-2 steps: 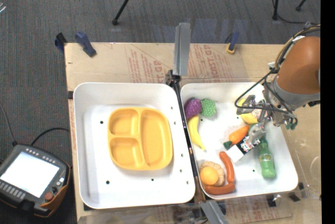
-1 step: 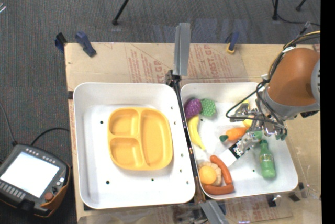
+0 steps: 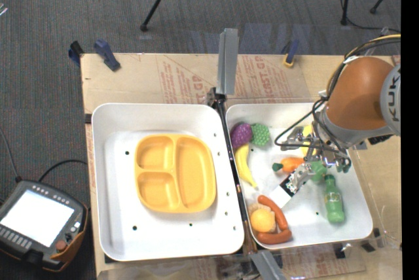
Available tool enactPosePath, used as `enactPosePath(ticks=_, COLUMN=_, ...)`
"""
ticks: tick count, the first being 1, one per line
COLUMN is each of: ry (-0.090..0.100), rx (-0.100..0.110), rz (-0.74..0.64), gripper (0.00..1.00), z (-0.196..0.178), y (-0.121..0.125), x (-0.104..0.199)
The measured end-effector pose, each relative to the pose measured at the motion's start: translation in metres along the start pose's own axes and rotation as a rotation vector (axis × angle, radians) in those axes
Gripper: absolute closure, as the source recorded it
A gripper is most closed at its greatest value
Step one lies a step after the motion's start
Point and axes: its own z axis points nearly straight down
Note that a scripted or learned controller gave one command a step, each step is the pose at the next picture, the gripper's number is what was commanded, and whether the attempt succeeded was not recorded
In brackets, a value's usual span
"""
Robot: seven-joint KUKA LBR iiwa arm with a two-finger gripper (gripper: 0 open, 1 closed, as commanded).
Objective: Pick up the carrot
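The carrot (image 3: 291,163) is a small orange piece with a green top, lying in the middle of the right bin (image 3: 357,223). My gripper (image 3: 298,179) hangs low over that bin, just below and to the right of the carrot, close to it or touching it. The arm's orange band (image 3: 357,95) and wrist cover the bin's upper right part.
The right bin also holds purple grapes (image 3: 241,135), a green fruit (image 3: 261,134), a banana (image 3: 245,166), a green bottle (image 3: 334,200), red sausages (image 3: 275,212) and a peach-coloured fruit (image 3: 262,220). A yellow divided plate (image 3: 175,173) lies in the left bin (image 3: 111,207).
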Motion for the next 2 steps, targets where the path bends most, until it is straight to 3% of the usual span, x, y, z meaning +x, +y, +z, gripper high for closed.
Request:
enactPosePath(ticks=1, ry=0.012, rx=-0.004, rz=0.213, gripper=0.0, z=0.002, y=-0.002, x=-0.006)
enactPosePath(ticks=2, ry=0.012, rx=-0.004, rz=0.266, gripper=0.0, z=0.002, y=0.005, x=-0.019)
